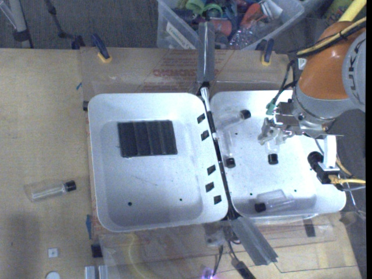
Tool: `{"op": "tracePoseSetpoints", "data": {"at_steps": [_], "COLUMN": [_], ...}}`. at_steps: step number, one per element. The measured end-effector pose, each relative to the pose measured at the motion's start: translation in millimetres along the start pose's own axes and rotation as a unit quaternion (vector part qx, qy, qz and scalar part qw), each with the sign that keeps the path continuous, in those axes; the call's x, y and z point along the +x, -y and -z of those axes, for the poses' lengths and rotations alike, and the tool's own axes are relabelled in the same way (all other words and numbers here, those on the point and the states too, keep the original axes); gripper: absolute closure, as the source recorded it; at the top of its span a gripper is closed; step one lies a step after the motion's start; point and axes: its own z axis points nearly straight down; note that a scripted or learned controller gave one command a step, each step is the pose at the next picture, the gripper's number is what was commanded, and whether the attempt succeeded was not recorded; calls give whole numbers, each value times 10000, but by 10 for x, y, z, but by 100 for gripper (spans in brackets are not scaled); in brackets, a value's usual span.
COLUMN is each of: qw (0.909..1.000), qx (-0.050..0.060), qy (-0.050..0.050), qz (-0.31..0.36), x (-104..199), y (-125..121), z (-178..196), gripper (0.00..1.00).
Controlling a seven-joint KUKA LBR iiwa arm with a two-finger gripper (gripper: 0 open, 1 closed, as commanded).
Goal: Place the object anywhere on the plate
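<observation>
**Two bins, arm over the right one**

The dark ribbed plate [147,138] lies flat in the left bin [99,173], toward its far left corner. In the right bin [334,199], several clear vials with black caps are scattered: one [272,203] near the front edge, one [228,151] by the left wall, one [241,115] at the far side. The gripper [273,133] hangs above the bin's middle; open or closed, I cannot tell. Another vial [50,189] lies on the surface [40,109], left of the bins.

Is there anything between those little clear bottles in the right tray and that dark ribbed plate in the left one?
Yes. The raised divider where the two bins meet, with its row of black clips, runs between the vials in the right bin and the dark plate in the left bin. A vial would have to be lifted over it.
</observation>
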Motion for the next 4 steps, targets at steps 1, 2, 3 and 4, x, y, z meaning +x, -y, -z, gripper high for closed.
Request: {"op": "tracePoseSetpoints", "data": {"at_steps": [1, 2, 3, 4], "qw": [9945, 9672, 9746, 9225], "qx": [23, -1, -29, 18], "qy": [-10, -3, -26, 77], "qz": [-1044, -2540, -2239, -3859], "x": [450, 1209, 2259, 2703], "y": [20, 106, -337, -760], "z": [-279, 47, -1209, -1223], "gripper": [100, 100, 100, 100]}}
